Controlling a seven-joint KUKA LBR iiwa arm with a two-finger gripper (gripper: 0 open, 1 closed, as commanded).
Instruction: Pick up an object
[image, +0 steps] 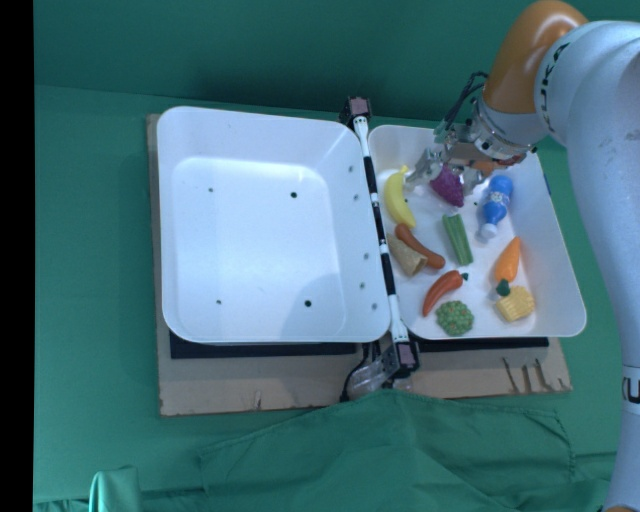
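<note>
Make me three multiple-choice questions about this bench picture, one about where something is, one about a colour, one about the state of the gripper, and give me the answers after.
1. Which bin holds the toy foods?
A. The left bin
B. The right bin
C. Both bins

2. What colour is the bottle's body?
A. Blue
B. Red
C. Black

3. Where is the gripper?
A. Over the left bin
B. Outside both bins
C. At the far end of the right bin, by the purple grapes

Answers: 1 B, the banana, celery and corn all lie in the right bin. 2 A, the bottle is blue with a white cap. 3 C, the gripper sits right at the purple grapes.
</note>
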